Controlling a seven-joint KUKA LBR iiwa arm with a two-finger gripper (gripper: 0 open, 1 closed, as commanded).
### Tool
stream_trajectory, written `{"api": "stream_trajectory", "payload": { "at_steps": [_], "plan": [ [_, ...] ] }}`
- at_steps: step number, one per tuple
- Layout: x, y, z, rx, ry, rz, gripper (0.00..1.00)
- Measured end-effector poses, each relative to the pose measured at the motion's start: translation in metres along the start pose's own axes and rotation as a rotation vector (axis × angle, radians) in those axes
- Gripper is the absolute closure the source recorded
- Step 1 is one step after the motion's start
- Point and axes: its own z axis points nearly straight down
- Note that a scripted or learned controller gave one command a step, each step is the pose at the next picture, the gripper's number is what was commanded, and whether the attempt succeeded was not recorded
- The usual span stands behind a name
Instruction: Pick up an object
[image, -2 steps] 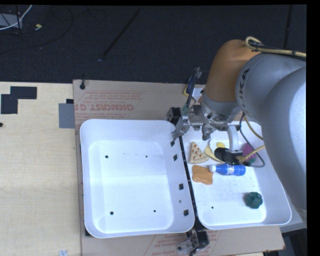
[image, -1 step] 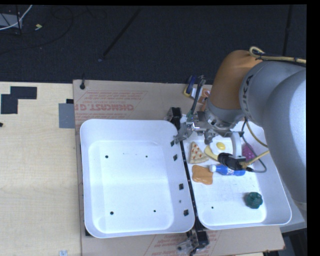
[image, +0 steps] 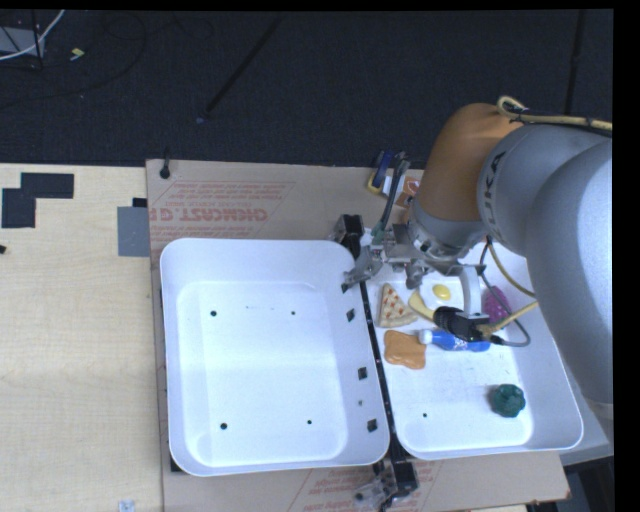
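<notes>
My gripper (image: 398, 268) hangs over the far left corner of the right bin (image: 545, 435), just above a tan wedge with dark dots (image: 394, 306). Below the wedge lies an orange flat piece (image: 405, 350). A small yellow piece (image: 441, 293) and a purple piece (image: 497, 300) lie to the gripper's right. A blue thing (image: 462, 344) lies partly under the robot's fittings. A dark green ball (image: 507, 400) sits alone near the front right of the bin. Nothing shows between the gripper's fingers.
The left bin (image: 180, 300) stands beside the right one, their rims meeting at a divider with black clips (image: 362, 373). The grey arm with its orange band (image: 470, 160) covers the right bin's far right side. Cardboard (image: 230, 205) lies under both bins.
</notes>
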Motion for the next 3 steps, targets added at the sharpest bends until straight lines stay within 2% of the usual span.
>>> {"api": "stream_trajectory", "payload": {
  "at_steps": [1,2,3],
  "plan": [
    [-0.001,0.0,0.003,-0.001,0.002,-0.002,0.0],
    [0.011,0.0,-0.006,0.002,0.027,-0.008,1.0],
    [0.009,0.0,-0.002,0.001,0.028,-0.012,1.0]
  ]
}}
